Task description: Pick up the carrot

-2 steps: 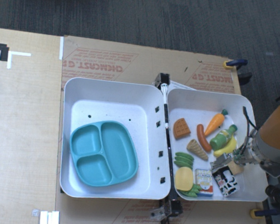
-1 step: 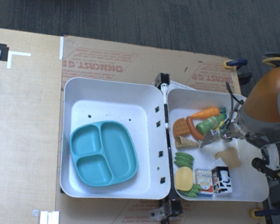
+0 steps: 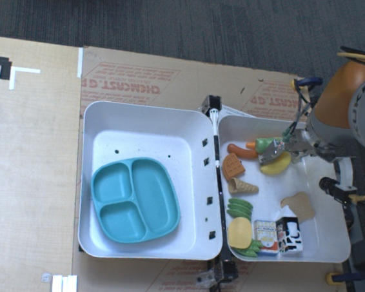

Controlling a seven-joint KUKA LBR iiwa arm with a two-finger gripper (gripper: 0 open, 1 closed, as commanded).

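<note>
The gripper (image 3: 274,153) hovers low in the right bin (image 3: 328,245), its grip state unclear. The carrot (image 3: 243,151) lies just to its left, the banana (image 3: 276,165) touching beneath. Cardboard lettering reads mirrored, illegible.

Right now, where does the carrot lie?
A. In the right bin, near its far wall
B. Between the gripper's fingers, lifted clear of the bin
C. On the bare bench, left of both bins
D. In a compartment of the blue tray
A: the carrot lies on the floor of the right bin, near its far wall, beside the banana, while the blue tray sits in the left bin.
</note>
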